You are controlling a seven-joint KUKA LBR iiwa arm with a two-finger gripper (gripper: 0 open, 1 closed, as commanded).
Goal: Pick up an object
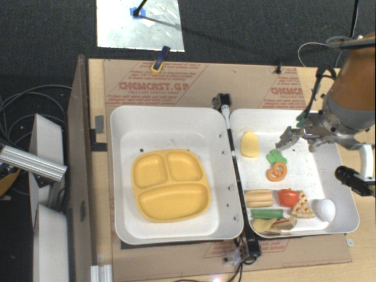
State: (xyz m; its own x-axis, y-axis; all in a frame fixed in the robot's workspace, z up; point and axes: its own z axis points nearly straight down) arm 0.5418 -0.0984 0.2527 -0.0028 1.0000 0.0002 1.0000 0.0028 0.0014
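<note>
The right bin (343, 175) holds toy food: a pale yellow piece (249, 144), a green leafy piece (276, 156), an orange ring-shaped piece (277, 171), a hot dog (258, 198), a red tomato (287, 197), a pizza slice (304, 206) and a white egg (323, 210). My gripper (297, 145) hovers over the upper middle of this bin, just up and right of the green piece. Its fingers look spread and open, with nothing between them.
The left bin (126, 134) carries a yellow divided plate (170, 184). A green strip and a sandwich-like piece (273, 219) lie at the right bin's front edge. A black clamp (223, 102) joins the bins at the back. Cables hang near the arm.
</note>
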